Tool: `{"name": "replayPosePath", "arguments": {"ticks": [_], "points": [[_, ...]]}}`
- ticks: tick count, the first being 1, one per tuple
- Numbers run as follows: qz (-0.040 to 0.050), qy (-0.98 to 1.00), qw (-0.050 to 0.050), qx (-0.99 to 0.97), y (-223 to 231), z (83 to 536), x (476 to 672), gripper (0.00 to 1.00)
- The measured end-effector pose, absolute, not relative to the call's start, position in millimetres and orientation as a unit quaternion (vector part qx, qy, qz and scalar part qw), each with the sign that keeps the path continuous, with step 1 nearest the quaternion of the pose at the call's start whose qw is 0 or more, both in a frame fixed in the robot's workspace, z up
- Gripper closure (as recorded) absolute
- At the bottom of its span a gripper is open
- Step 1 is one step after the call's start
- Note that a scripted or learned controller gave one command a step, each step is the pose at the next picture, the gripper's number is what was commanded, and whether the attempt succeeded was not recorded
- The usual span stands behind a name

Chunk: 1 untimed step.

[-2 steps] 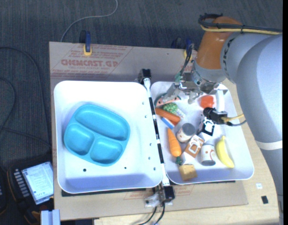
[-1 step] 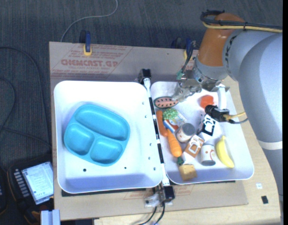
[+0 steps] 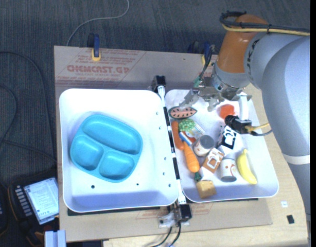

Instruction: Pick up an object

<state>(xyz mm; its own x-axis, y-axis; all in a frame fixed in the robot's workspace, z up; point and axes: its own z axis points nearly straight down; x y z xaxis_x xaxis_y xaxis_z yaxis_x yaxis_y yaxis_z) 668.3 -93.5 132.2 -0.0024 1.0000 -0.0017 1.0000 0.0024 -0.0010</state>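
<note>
Broadly, two shallow white plastic bins sit side by side on a brown board at the frame's centre. The left bin [image 3: 70, 153] carries a big turquoise three-compartment plastic plate [image 3: 105, 146]; the right bin [image 3: 268, 187] holds the clutter of small things the task draws from. The grey arm with its orange band [image 3: 235, 48] comes in from the upper right, and the metal two-finger gripper [image 3: 205, 95] hangs over the upper part of the right bin.

Whether the fingers are spread or closed I cannot tell; the metal parts blur together, and nothing shows between them. I also cannot tell whether they touch anything.

Nearest candidates lie just below and left of the gripper: a flat watermelon-slice toy [image 3: 182, 110] against the bin's upper left wall, and a green leafy toy vegetable [image 3: 187, 125] right under it. An orange toy carrot [image 3: 189, 157] lies along the dividing edge lower down, a yellow toy banana [image 3: 245, 167] towards the lower right, and a tan block-shaped toy [image 3: 205, 189] at the bottom.

In my judgement, a clean pick means choosing a piece with free space on both sides. The banana and the tan block sit more apart than the crowded middle. Descending straight and centring before closing should avoid nudging neighbours.
</note>
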Motion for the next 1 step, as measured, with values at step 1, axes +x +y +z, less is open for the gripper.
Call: {"name": "replayPosePath", "arguments": {"ticks": [1], "points": [[0.0016, 0.708, 0.002, 0.707, -114.0, 88.1, 626.6, 0.0]]}}
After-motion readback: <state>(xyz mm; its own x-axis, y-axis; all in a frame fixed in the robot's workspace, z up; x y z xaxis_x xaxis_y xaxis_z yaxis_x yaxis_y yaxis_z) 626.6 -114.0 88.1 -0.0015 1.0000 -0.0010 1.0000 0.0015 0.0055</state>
